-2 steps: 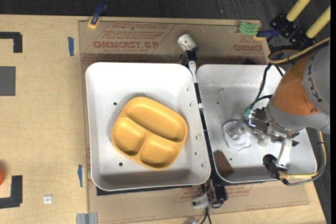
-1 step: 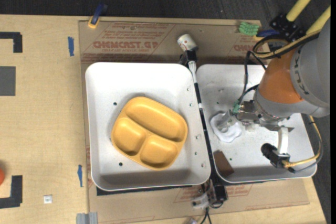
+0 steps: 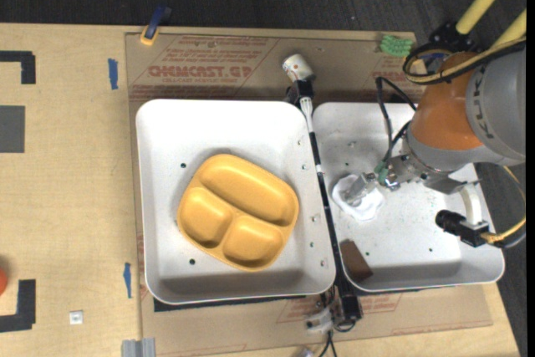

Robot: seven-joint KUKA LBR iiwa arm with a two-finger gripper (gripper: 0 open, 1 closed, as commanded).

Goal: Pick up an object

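Claw [image 3: 373, 183] sits low in the right bin [image 3: 418, 263], toward that bin's left half, and from my screen I cannot tell whether it is apart or together; its tip blends into the thing beneath it. That thing is a pale crumpled object [image 3: 354, 200], whitish with a clear sheen, lying on the bin floor right at the claw's tip. They look to be touching, but I can't make out anything gripped.

The arm [image 3: 504, 109] comes in from the right, its orange band [image 3: 445, 126] above the bin's upper right part.

Near the front-left corner of the same bin I see a small brown block [image 3: 355, 261], lying flat close to the wall shared with the other bin and apart from the pale object.

The left bin [image 3: 159, 180] carries a yellow divided dish [image 3: 238, 211], turned at a slant, with one long compartment at the back and two smaller ones toward the front. It takes up the middle of that bin and touches none of the walls that I can see.

Both bins rest side by side on a cardboard sheet [image 3: 209, 54] on the table [image 3: 67, 205]. A strip of blue tape [image 3: 113, 73] marks the sheet's left edge.
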